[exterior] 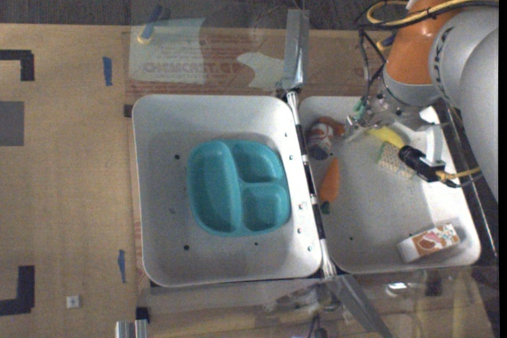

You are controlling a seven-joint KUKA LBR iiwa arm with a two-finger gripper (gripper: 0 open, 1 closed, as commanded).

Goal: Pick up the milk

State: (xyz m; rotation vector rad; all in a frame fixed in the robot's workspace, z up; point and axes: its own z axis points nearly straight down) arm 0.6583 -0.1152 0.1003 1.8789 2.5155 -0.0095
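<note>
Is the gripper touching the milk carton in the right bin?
Apart. The camera view shows the gripper near the bin's far edge, and the milk carton lying at the near corner, with bare bin floor between them.

- milk carton (428,241) lies flat in right bin (356,249) near corner, open floor on its left and above it
- carrot (330,179) and can (320,138) crowd the left wall
- arm (444,51) and banana (386,136) block the far end
- left bin (158,131): teal tray (238,186) takes the middle
</note>
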